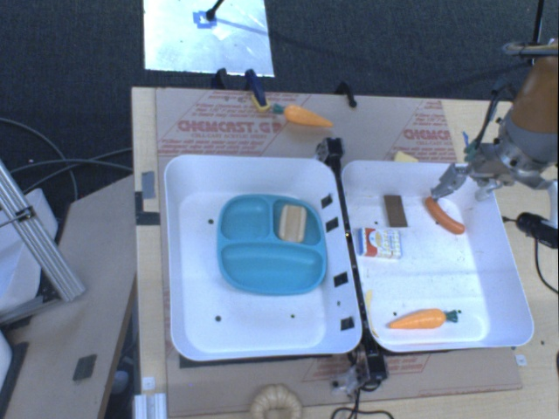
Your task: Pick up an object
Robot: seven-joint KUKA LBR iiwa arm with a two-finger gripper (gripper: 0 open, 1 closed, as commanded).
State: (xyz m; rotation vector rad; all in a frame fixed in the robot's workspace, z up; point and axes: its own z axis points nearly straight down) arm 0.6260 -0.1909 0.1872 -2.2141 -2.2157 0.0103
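Left bin (188,234): blue tray (262,264); right bin (507,273): carton (380,243), carrot (419,319), sausage (445,216) — pincer (448,186) poised just above its near end, spread cannot be told; approach step — next, a straight descent and close.

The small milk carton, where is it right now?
The small milk carton lies in the right bin, near its left wall, just below the brown block.

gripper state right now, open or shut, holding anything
Gripper: sits low over the right bin, just above the upper end of the hot dog; open or shut cannot be told, and nothing is seen held.
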